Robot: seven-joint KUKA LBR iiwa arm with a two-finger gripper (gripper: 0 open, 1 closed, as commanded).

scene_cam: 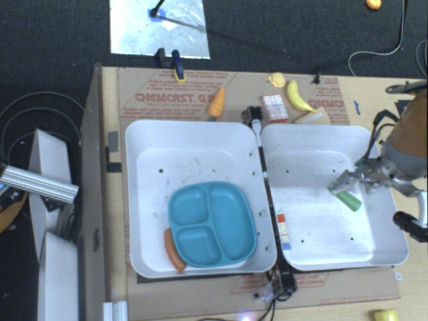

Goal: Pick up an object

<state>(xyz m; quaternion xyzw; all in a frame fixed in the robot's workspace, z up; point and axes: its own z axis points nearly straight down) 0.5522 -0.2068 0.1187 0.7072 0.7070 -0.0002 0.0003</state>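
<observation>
- Hovering low in the right bin (pixel 314 146), the gripper (pixel 346 184) sits right at a small green block (pixel 348 200)
- Green block lies on the bin floor toward the right wall, just under the metal tips
- Whether the pincer is spread or closed on it, I cannot tell; the block looks beside the tips, not plainly between them
- Best play: centre over the block, straddle its narrow side, close firmly, then lift straight up clear of the wall
</observation>
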